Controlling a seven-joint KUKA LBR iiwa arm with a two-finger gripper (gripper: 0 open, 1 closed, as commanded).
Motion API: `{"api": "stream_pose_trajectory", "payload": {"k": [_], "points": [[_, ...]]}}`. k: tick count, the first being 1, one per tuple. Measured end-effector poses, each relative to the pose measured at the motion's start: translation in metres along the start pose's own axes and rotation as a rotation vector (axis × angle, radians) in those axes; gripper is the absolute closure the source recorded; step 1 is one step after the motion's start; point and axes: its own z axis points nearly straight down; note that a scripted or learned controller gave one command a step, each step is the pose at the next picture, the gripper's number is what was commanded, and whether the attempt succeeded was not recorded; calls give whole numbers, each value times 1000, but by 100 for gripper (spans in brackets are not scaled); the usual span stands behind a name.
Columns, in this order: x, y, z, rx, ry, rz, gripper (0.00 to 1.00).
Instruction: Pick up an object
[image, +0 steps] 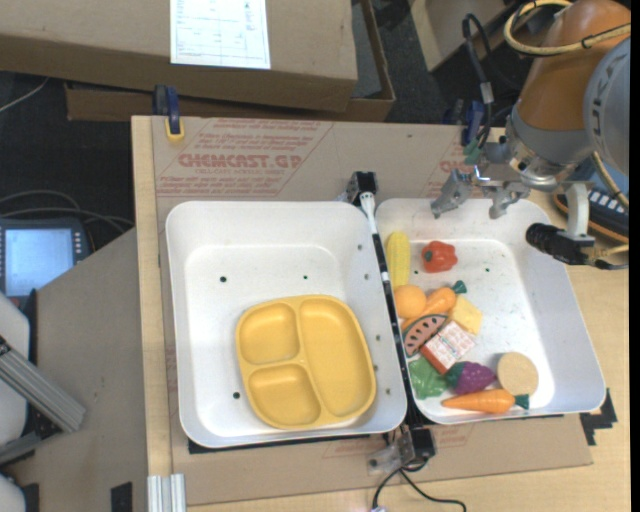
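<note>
Cardboard-topped bench; gripper, fingers spread and holding nothing, upper right. Toy pepper looks light, stiff: pinch its sides.

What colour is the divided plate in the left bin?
Yellow. The divided plate shows best in the camera view.

A brown bench bears two white bins side by side.

Cardboard-topped bench, cardboard box, dark floor, small monitor
</note>
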Motion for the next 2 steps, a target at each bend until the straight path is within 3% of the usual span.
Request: {"api": "stream_pose_trajectory", "payload": {"k": [1,2], "points": [[11,-50,54,11,2,2,0],[-30,-24,126,2,1,3,0]]}}
